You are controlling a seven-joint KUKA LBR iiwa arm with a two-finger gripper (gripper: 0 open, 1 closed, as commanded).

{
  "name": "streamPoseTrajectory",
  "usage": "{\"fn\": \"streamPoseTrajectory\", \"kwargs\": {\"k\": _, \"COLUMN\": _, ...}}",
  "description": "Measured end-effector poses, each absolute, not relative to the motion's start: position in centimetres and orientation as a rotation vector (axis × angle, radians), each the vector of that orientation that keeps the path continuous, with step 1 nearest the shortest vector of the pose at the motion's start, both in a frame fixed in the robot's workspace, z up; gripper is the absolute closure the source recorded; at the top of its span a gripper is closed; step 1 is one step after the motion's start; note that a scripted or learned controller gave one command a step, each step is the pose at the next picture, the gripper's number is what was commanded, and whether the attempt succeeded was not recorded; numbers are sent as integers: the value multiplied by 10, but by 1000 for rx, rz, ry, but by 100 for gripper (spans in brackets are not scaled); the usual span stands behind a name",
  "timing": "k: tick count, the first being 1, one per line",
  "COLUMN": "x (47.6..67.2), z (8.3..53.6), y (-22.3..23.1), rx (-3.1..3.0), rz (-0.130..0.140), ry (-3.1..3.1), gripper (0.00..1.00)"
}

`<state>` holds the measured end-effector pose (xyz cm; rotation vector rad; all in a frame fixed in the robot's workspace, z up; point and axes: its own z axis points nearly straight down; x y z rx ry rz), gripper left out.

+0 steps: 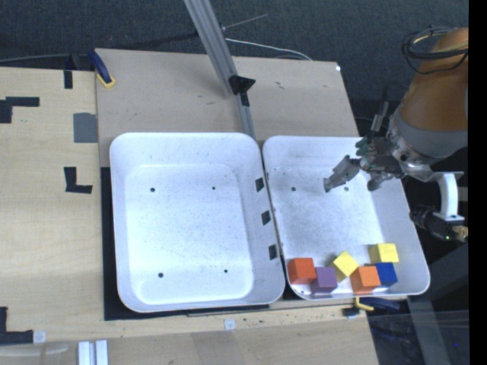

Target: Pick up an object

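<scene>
a pale wooden bench top (190,90) with a matt, flat surface is seen under two shallow white bins. dark angular tape marks (72,179) are stuck on the lighter board at the far left. the left bin (125,204), a rounded-corner tray of smooth plastic finely speckled with dark dots, is set touching the right bin along their shared rims. a ribbed grey metal bar (213,33) is laid at a slant from the top edge down to the seam between the bins, where small black clips are fixed.

the right bin (304,158), of the same speckled plastic, is occupied along its near edge by a cluster of small blocks. from left to right are seen an orange cube (302,269), a purple cube (326,278), a tilted yellow cube (345,264), a second orange cube (366,277), a blue cube (386,273) touching it, and a second yellow cube (385,252) just behind the blue one. all are matt and sharp-edged.

the gripper (335,179), dark grey and angular, is held over the bin's far half, well apart from the blocks; nothing is gripped, and whether it is wide or narrow cannot be told. the arm's orange band (437,90) is smooth and rounded.
</scene>
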<state>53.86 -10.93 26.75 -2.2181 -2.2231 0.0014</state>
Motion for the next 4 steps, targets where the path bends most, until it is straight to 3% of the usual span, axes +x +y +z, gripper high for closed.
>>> {"fn": "streamPoseTrajectory", "kwargs": {"k": 1, "x": 492, "z": 119, "y": -99, "rx": -2215, "rz": 10, "ry": -2214, "gripper": 0}}
{"fn": "streamPoseTrajectory", "kwargs": {"k": 2, "x": 495, "z": 133, "y": -98, "rx": -2216, "rz": 2, "ry": -2220, "gripper": 100}}
{"fn": "streamPoseTrajectory", "kwargs": {"k": 3, "x": 495, "z": 194, "y": -4, "rx": -2210, "rz": -7, "ry": -2232, "gripper": 100}}
{"fn": "streamPoseTrajectory", "kwargs": {"k": 4, "x": 484, "z": 228, "y": 78, "rx": -2208, "rz": -4, "ry": -2231, "gripper": 100}}
